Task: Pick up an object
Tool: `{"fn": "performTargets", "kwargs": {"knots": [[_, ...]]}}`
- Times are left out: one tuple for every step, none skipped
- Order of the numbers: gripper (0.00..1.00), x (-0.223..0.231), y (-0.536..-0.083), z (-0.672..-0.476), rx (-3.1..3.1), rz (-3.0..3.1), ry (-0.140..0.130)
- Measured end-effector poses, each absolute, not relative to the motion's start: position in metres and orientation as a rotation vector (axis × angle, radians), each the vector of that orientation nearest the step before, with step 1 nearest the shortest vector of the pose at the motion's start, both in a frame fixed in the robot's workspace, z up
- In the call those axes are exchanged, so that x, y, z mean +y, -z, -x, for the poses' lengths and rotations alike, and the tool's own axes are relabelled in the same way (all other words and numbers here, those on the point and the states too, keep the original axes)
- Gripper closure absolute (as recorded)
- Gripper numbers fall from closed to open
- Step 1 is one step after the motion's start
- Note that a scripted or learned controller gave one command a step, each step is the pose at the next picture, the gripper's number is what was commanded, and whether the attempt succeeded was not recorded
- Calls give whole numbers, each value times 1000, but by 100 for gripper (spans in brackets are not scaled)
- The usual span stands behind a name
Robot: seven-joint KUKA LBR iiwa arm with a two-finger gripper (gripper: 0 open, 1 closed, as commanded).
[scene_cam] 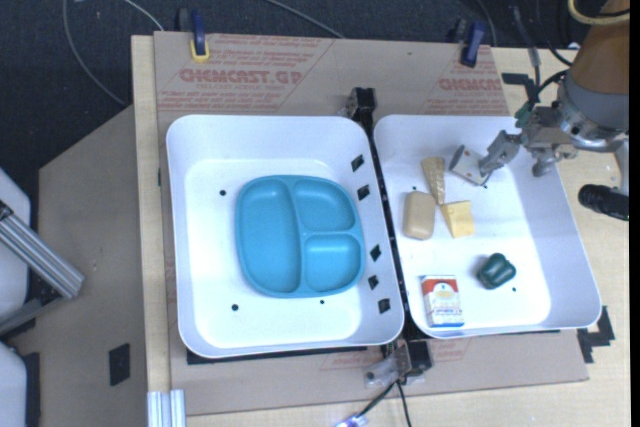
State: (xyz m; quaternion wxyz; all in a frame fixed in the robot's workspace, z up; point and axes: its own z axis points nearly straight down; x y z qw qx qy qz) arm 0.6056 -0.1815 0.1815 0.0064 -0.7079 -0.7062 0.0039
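We see the gripper point(478, 165) hanging over the upper part of the right bin point(560, 245), its two grey fingers point(466, 162) spread apart with nothing between them. It reaches in from the right, below the arm's orange band point(605, 65). Just left of the fingertips lies a pale tan stick-shaped piece point(433, 178), close to the gripper but not touching it so far as we can make out.

Below that piece sit two more items side by side: a rounded beige block that looks like a bread roll point(419, 215) and a yellow wedge resembling cheese point(459, 218). The wedge's upper corner meets the stick's lower end. Farther down, toward the bin's lower right, rests a dark green rounded object point(495, 270), well apart from the rest. Near the bin's lower edge lies a small white box with a red label point(441, 301).

In the left bin point(190, 245) we find a blue divided plate point(299, 235) with three compartments, lying flat near the middle. Both bins rest on a brown board point(250, 65) held by blue clamps point(200, 37) at its far edge.
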Motion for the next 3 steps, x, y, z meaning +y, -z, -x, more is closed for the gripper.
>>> {"fn": "performTargets", "kwargs": {"knots": [[0,-181,-189,-609,-2221,2220,0],[0,-180,-126,-611,-2217,2216,-5],[0,-179,-82,-610,-2218,2217,-5]]}}
